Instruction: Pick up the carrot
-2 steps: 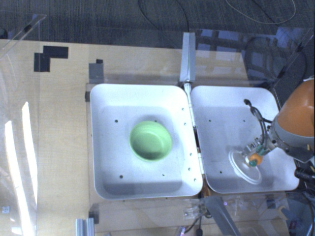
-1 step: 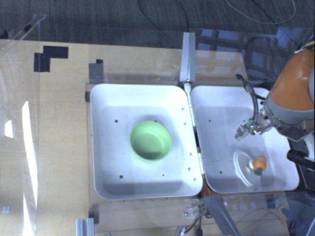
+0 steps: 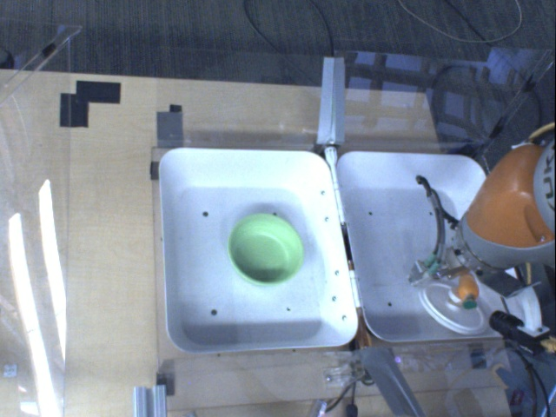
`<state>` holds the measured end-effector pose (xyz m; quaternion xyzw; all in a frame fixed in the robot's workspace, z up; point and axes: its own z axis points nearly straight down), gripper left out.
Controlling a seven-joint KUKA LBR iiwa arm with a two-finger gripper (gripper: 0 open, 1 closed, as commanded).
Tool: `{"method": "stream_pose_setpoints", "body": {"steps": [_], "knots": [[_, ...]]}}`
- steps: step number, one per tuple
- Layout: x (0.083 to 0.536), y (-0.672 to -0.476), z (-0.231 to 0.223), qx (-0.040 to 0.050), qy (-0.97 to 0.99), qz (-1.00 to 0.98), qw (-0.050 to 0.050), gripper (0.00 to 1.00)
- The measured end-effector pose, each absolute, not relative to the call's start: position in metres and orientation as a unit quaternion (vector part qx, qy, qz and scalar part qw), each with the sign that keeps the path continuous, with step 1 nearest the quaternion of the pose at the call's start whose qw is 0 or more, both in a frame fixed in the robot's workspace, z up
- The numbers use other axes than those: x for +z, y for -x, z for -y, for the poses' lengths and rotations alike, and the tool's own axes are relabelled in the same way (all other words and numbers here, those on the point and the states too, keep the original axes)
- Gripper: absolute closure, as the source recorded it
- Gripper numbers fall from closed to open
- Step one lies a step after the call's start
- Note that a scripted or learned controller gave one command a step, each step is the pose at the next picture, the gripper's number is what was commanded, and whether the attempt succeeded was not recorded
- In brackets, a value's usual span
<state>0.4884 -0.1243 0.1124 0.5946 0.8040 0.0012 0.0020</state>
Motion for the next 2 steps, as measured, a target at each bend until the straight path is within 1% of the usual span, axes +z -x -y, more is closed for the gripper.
{"method": "stream_pose_setpoints", "body": {"steps": [1,2], "knots": [[0.112,-0.488,0.124,0.0012,-0.595,-0.804,0.002,0.0],[0.135,-0.505,0.186,0.0017,-0.618,-0.786,0.004,0.0]]}}
